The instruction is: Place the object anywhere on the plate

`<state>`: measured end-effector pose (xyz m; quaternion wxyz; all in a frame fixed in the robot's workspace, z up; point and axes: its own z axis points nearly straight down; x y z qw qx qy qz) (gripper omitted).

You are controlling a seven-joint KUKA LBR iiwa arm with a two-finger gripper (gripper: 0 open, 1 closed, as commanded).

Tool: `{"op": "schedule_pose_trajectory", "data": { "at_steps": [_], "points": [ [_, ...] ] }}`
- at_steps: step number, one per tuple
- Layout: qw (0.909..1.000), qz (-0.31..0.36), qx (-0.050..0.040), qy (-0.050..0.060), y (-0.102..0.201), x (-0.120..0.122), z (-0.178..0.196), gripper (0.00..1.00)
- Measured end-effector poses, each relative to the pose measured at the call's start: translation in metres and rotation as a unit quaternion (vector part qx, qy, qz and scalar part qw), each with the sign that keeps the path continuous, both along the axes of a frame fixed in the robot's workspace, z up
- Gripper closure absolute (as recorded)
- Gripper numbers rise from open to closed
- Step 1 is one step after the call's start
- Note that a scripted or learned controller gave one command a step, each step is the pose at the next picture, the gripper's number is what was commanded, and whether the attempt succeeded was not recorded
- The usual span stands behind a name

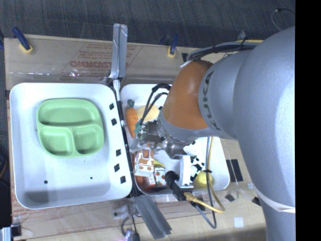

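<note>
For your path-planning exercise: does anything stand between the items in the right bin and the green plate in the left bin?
Yes: the two bins' adjoining walls run between the carrot and carton and the green plate. Nothing lies on the left bin's floor beside the plate.

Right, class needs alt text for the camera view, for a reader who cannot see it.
A grey robot arm with an orange band reaches down into the right white bin, among a carrot, a carton and other small items. The left white bin holds a green divided plate.
</note>
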<state>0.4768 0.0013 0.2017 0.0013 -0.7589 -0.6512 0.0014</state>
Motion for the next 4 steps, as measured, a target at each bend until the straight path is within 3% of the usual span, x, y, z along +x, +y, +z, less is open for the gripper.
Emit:
{"op": "schedule_pose_trajectory", "data": {
  "at_steps": [1,2,3,4],
  "points": [
    [0.9905,0.137,-0.0001,-0.001,0.063,0.031,-0.001,1.00],
    [0.9626,0.271,0.0004,-0.002,0.111,0.041,0.028,1.00],
    [0.9722,0.234,-0.0002,0.000,0.185,0.078,0.004,1.00],
    [0.9721,0.234,-0.0001,0.000,0.185,0.079,0.005,0.00]
  ]
}}
